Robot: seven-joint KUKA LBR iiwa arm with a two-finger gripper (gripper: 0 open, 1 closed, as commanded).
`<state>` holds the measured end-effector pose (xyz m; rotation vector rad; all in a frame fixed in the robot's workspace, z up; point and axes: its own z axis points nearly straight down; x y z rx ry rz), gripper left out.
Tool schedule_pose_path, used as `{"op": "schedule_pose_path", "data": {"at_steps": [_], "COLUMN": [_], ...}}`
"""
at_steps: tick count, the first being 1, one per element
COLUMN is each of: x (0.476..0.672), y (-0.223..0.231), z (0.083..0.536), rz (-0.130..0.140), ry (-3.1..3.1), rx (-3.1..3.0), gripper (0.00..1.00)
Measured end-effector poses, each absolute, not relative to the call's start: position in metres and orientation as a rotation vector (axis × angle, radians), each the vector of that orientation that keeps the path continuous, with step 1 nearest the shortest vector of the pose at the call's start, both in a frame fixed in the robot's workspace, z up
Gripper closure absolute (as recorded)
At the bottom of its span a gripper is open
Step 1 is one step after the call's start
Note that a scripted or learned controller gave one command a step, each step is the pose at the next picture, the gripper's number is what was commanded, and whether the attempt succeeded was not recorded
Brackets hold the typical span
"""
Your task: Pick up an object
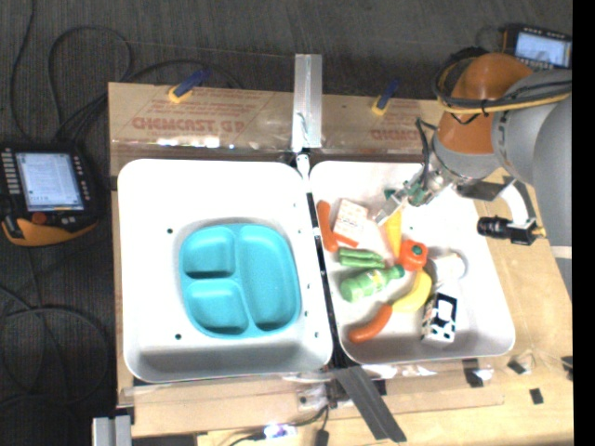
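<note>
The long yellow plastic banana (416, 291) lies in the right white bin (483, 291), in a heap of toy food, its long axis slanting from upper right to lower left; nothing looks lifted yet. The gripper (413, 194) hovers near the bin's back; its grip I can't make out.

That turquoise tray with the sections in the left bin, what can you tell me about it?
The turquoise sectioned tray looks like smooth moulded plastic with rounded corners. It has three compartments: two smaller ones stacked on the left and one long one on the right, with nothing in them. It lies flat, slightly turned, on the floor of the shallow white left bin, roughly in the middle. Nothing else touches it.
</note>
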<state>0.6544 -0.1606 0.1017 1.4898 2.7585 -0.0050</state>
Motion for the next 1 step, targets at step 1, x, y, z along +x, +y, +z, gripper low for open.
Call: {"op": "schedule_pose_path", "data": {"at_steps": [1], "x": [0.6465], "y": [-0.1119], "z": [0.2076], "rz": [0.004], "ry": [2.796], "rx": [1.430], "gripper": [1.00]}}
